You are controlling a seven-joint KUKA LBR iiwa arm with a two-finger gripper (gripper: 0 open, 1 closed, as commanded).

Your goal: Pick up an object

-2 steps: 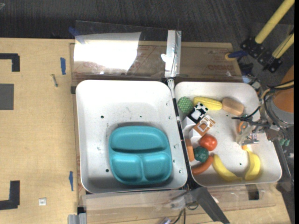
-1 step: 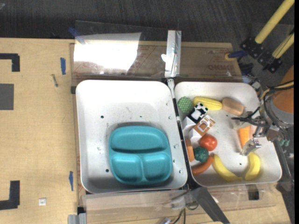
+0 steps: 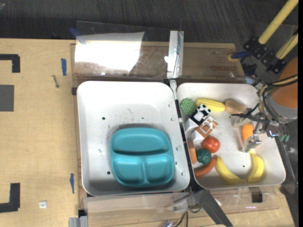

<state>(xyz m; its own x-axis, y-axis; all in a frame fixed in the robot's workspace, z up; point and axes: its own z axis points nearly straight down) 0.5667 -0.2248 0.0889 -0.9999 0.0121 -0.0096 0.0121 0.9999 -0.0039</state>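
Where the end effector [image 3: 250, 137] hovers, small orange carrot [image 3: 246, 131], tapered.

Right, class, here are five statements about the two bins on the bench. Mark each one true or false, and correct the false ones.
1. The teal divided tray lies in the left bin. True.
2. The yellow banana lies in the left bin. False: it lies in the right bin, near its front edge.
3. The red tomato lies in the right bin. True.
4. The teal divided tray has a single compartment. False: it has one long compartment and two smaller ones.
5. The gripper is over the left bin. False: it is over the right bin, beside an orange carrot piece.
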